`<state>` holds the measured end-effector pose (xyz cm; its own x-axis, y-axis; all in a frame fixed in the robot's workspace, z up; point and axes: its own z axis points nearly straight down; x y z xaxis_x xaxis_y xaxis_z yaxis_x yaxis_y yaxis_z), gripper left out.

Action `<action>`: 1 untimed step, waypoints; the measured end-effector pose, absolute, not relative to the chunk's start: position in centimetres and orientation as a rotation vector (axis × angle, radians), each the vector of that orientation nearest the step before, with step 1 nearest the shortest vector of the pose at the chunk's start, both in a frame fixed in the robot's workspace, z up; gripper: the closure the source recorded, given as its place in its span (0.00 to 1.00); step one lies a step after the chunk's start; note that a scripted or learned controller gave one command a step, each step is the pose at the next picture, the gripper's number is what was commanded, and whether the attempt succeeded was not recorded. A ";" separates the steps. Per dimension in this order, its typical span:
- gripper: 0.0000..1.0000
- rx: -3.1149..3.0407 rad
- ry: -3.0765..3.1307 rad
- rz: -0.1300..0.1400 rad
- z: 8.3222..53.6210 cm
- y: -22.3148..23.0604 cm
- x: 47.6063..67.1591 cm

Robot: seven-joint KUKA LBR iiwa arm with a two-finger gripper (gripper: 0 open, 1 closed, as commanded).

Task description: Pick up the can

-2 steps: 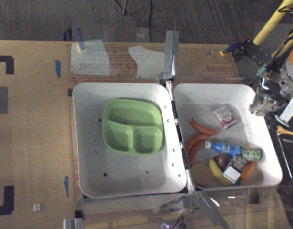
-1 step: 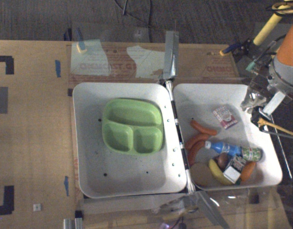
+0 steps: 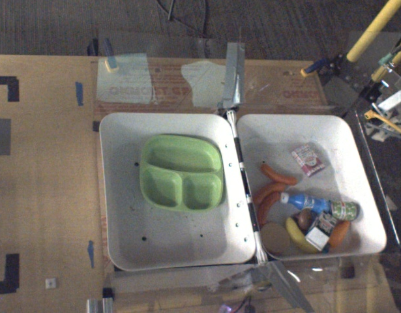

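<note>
In the lower right of the frame, the right bin (image 3: 356,142) holds a cluster of items. What I judge to be the can (image 3: 275,238) is the round tan object at that bin's lower left corner, next to the divider; its label is too indistinct to confirm.

- Neighbours: a banana (image 3: 299,235) touches the can on its right. Two sausages (image 3: 270,199) lie just above it. A bottle (image 3: 317,206) lies across the pile further right.
- Left bin (image 3: 118,194): it contains a green divided plate (image 3: 182,172), well apart from the can.
- End effector: I cannot tell the opening of my gripper or whether it carries anything.

Progress: the can rests in the bin, so I judge that approach, grasp and lift all remain. Crowding by the banana and the bin wall may hinder the grasp.
</note>
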<state>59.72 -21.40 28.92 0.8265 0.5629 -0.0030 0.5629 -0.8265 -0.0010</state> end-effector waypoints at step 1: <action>1.00 -2.984 -0.984 0.004 27.7 -22.1 63.3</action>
